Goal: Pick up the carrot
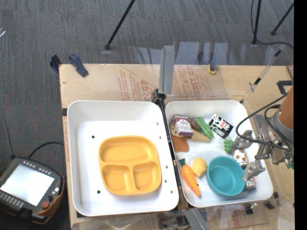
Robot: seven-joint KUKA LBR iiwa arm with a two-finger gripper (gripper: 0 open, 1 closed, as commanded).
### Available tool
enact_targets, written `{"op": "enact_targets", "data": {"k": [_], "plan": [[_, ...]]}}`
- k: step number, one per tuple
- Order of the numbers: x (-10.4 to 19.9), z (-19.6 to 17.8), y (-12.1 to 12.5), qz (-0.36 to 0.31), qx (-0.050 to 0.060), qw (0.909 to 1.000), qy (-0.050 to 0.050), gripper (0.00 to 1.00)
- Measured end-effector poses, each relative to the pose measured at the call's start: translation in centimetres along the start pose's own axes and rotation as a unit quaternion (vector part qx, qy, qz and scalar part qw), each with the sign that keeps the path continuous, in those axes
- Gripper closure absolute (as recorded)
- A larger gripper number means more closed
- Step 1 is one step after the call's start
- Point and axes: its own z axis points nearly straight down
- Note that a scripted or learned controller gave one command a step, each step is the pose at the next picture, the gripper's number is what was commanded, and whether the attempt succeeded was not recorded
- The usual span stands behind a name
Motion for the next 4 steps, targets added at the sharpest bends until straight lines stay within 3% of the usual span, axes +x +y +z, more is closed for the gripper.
{"op": "enact_targets", "data": {"k": [1, 2, 3, 4], "plan": [[0.9, 9.5, 8.0, -0.005, -0.002, 1.0, 0.006, 0.0], [0.7, 3.9, 15.7, -0.07, -0.001, 0.9976, -0.001, 0.0], [-0.1, 4.0, 17.4, -0.218, 0.0, 0.976, 0.001, 0.0], [-0.2, 4.0, 12.9, -0.201, 0.0, 0.9796, 0.0, 0.0]]}}
